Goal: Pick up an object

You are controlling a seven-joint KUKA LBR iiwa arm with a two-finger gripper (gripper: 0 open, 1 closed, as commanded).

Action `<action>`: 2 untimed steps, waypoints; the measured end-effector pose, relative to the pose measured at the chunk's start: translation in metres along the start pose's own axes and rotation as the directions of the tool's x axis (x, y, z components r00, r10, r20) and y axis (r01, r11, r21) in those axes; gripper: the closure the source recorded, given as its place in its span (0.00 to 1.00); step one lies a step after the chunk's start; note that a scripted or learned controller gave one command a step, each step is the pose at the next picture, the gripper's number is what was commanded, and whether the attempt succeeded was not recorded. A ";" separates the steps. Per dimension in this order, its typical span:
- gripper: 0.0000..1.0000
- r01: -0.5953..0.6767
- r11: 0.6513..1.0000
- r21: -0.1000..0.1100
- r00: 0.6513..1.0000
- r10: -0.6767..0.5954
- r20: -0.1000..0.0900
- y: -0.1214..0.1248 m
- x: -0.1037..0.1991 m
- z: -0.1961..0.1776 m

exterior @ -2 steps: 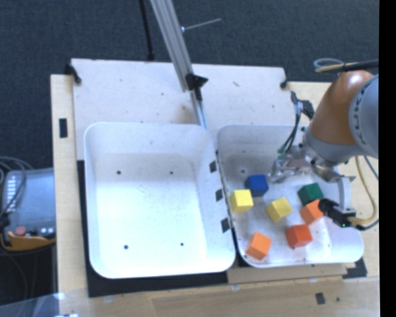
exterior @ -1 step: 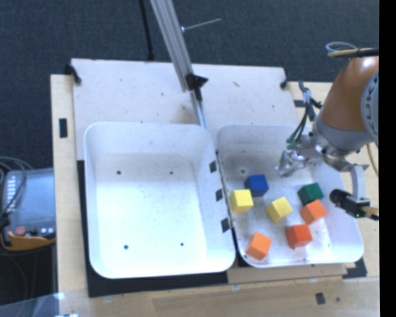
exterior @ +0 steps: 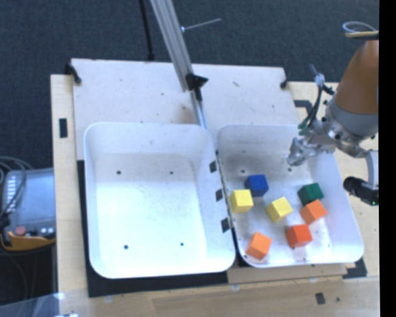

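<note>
Front orange cube (exterior: 258,245) sits closest to us, tucked near the right bin's (exterior: 251,150) front rim, and it looks like the easy pick: small, rigid, light by the look of it, with flat faces that should give a pinch across two opposite sides a decent grip. It has open floor on its left, though the bin wall is close in front, so there's a risk of a scrape. Just beside it is the red cube (exterior: 298,235), then a second orange cube (exterior: 313,211) touching the green cube (exterior: 310,193); those two are awkward to separate. Two yellow cubes (exterior: 241,200) (exterior: 278,209) and a blue cube (exterior: 257,183) fill the middle, blue and the left yellow almost touching. The gripper (exterior: 297,152) hangs over the bin's back half, apart from every cube; whether it is open or closed I can't tell, and nothing shows in it. The bin floor looks smooth and scuffed grey, so cubes may slide if nudged. The left bin (exterior: 89,177) lies alongside on a pale bench (exterior: 132,91), a metal pole (exterior: 175,38) slants overhead, and a grey box (exterior: 33,200) with cables sits on the dark carpet (exterior: 53,25).
</note>
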State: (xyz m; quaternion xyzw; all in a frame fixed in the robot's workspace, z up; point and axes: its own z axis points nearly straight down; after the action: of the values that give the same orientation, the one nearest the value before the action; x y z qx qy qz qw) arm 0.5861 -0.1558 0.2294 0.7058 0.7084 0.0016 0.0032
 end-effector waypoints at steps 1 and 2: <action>1.00 0.002 1.000 0.007 1.000 -0.002 -0.003 -0.008 0.047 0.007; 1.00 0.004 1.000 0.006 1.000 -0.004 -0.004 -0.014 0.099 -0.005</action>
State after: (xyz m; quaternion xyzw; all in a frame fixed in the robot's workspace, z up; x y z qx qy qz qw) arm 0.5722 -0.0564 0.2338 0.7043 0.7099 0.0010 -0.0006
